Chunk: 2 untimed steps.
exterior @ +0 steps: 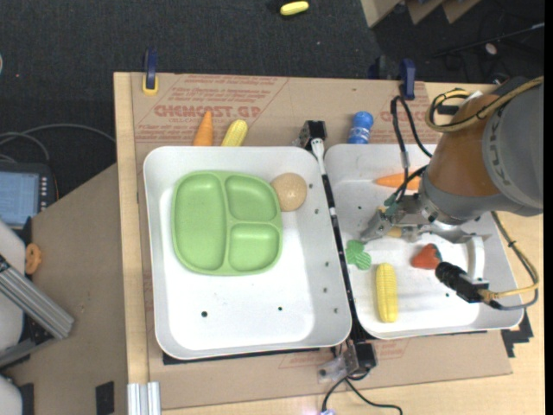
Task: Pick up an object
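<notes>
My gripper (pixel 386 220) reaches into the right bin (pixel 449 318) from the right, low over its middle. Below it and slightly left lies a green toy piece (pixel 357 254), and a yellow corn cob (pixel 386 291) rests further toward the front. A red piece (pixel 425 256) sits just right of the gripper, under the wrist. An orange carrot (pixel 393 180) lies behind the gripper near the bin's back. I see nothing between the fingers.
The left bin (pixel 251 318) holds a green divided plate (pixel 228 221) and a tan ball (pixel 289 190). Behind the bins on the cardboard lie an orange carrot (pixel 203 130), a yellow piece (pixel 234 132) and a blue bottle (pixel 361 128). Cables trail at the right.
</notes>
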Tool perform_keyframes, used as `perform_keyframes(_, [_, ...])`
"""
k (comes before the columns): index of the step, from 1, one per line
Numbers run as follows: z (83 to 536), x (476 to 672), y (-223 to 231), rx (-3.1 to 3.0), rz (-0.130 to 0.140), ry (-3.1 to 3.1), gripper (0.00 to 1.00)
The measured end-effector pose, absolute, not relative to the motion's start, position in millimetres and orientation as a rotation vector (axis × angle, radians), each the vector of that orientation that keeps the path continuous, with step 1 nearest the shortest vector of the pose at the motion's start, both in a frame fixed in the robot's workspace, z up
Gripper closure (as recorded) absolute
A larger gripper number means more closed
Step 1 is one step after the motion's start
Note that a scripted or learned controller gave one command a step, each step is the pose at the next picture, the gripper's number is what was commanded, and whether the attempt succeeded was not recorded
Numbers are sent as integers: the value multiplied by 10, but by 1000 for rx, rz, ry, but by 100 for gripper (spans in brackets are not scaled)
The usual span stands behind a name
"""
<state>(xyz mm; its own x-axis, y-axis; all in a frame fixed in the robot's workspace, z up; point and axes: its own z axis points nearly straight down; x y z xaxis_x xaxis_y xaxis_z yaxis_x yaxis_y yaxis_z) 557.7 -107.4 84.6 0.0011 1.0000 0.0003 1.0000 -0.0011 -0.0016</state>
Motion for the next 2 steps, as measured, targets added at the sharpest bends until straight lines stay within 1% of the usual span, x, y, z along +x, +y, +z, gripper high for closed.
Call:
perform_keyframes(1, [845,5484,-1314,-2222,2,-2218,0])
perform_keyframes(2, [842,4989,-1105,-2218,4,-2215,0])
